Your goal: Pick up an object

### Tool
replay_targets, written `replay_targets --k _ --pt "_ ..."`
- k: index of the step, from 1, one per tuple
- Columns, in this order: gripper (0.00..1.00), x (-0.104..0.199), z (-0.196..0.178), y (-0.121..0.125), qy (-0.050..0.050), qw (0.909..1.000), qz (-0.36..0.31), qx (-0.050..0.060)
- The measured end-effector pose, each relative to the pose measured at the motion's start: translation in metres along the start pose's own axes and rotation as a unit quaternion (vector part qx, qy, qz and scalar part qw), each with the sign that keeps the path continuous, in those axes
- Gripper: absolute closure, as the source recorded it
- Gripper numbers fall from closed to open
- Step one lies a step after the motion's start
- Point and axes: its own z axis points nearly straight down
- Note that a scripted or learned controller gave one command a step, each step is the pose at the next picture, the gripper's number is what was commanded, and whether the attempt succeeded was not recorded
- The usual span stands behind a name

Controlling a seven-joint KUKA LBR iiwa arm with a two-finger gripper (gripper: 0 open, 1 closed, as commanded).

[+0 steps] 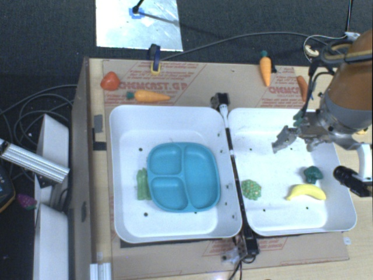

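My gripper hangs over the upper part of the right bin, open, with nothing between its fingers. Below it in that bin lie a small dark green broccoli-like piece, a yellow banana and a round light green bumpy item. The broccoli piece is the closest, a little below and right of the gripper. The left bin holds a blue divided plate with a green strip against its left side.
On the cardboard behind the bins lie a red tomato, a carrot, a second carrot and an orange stick. A blue clamp grips the back edge. A black fitting sticks out at the right bin's rim.
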Motion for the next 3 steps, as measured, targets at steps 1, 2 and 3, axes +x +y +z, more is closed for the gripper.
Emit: replay_targets --k 1,2,3 --pt "0.00 -0.062 0.021 -0.006 0.000 1.0000 0.001 0.000" --pt "0.00 -0.120 0.052 0.012 -0.001 1.0000 0.001 0.000" --pt "0.00 -0.121 0.183 0.023 0.000 1.0000 0.001 0.001"
